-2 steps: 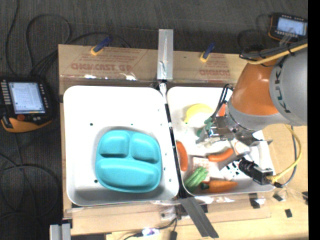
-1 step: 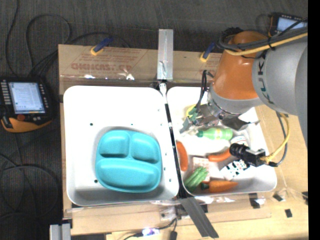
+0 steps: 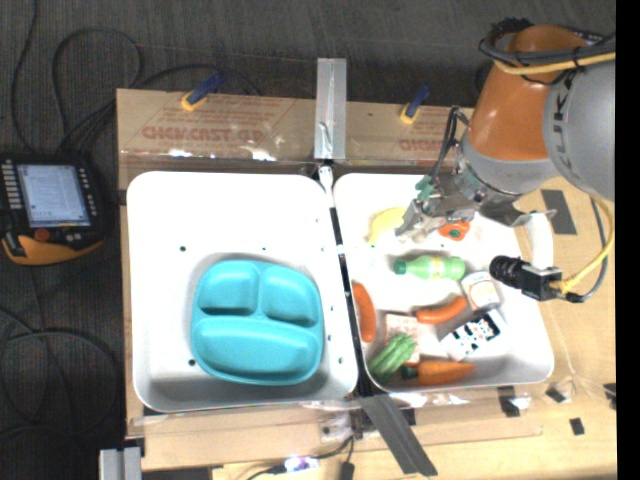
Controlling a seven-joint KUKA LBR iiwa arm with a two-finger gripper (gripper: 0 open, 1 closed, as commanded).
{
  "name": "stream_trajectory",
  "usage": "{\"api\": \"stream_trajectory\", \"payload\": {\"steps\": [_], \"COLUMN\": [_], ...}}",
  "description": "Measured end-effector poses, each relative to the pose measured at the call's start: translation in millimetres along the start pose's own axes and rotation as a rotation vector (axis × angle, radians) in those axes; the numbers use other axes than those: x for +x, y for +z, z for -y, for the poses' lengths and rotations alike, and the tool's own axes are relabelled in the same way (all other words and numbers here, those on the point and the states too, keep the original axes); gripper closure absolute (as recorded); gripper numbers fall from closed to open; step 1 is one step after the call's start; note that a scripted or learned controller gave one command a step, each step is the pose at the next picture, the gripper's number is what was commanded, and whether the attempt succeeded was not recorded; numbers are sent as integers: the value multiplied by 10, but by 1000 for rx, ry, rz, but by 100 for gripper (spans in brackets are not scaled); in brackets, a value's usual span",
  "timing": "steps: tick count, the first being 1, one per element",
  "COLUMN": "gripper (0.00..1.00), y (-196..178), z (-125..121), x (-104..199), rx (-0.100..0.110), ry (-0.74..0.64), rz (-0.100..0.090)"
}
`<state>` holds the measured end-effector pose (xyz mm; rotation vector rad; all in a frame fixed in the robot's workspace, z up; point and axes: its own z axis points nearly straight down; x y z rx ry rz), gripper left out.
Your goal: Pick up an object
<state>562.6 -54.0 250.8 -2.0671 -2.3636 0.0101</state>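
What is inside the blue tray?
The blue tray in the left bin has three compartments, and all look bare. Whatever lies under the tray is covered.

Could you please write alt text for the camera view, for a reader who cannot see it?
A grey and orange robot arm lowers its gripper over the right bin, above toy foods including a green bottle and a carrot. The left bin holds a blue divided tray.

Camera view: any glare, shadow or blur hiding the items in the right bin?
Camera view: lighting is even and soft, with no hard glare on the right bin; the arm throws a faint shadow near the gripper, which looks slightly blurred; the green bottle and carrot read sharply; the blue tray shows a mild sheen.
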Motion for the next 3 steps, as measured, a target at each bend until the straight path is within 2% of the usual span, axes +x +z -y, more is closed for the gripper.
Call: {"api": "stream_trajectory", "payload": {"steps": [1, 2, 3], "gripper": [100, 100, 100], "y": [11, 144, 276], "z": [499, 817, 343], "x": [-571, -155, -90], "rx": [1, 3, 1], "ry": [133, 232, -5], "rz": [-1, -3, -2]}}
